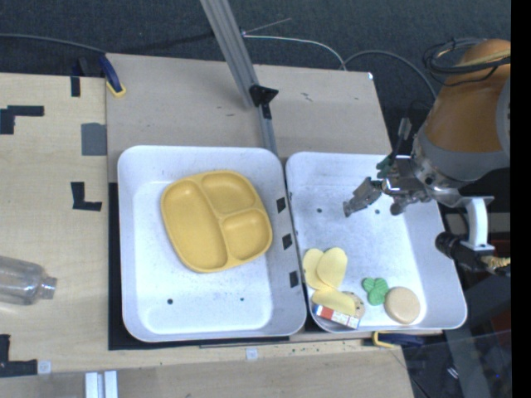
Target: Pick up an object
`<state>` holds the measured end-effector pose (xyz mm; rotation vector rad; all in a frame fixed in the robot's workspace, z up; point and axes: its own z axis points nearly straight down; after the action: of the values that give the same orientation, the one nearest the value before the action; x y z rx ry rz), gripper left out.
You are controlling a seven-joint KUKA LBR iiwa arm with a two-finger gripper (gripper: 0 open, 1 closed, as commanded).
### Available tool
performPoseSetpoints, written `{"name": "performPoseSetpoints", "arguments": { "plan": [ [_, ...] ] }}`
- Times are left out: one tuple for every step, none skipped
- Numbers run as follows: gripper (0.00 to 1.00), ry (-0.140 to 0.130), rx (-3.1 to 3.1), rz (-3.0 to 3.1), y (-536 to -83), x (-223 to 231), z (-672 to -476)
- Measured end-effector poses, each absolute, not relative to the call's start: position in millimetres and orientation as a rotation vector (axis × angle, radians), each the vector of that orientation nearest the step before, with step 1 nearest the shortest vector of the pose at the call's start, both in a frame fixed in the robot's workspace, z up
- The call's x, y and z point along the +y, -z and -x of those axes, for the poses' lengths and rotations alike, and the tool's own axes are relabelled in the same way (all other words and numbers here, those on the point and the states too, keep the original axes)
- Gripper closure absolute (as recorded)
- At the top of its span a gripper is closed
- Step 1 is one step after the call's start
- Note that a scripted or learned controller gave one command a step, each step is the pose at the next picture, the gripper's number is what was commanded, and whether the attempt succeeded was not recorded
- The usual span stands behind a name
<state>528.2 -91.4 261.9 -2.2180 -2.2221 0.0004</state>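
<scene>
While the arm's two-finger tool (pixel 377 199) hung spread and empty above the right white bin (pixel 431 247), it seemingly needed to descend toward the green toy (pixel 375 289).

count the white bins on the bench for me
2. One white bin sits on the left and holds a yellow divided plate. The other bin is beside it on the right, with small items piled in its near corner and the gripper above it.
</scene>
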Motion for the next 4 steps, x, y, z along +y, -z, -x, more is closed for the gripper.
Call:
{"name": "performPoseSetpoints", "arguments": {
  "plan": [
    [0.00,0.000,-2.222,2.217,-261.9,-91.4,-528.2],
    [1.00,0.000,-2.223,2.215,-271.5,-90.7,-528.3],
    [1.00,-0.011,-2.217,2.212,-186.7,-45.3,-490.4],
    [0.00,-0.002,-2.220,2.219,-190.5,-47.5,-492.8]
  ]
}}
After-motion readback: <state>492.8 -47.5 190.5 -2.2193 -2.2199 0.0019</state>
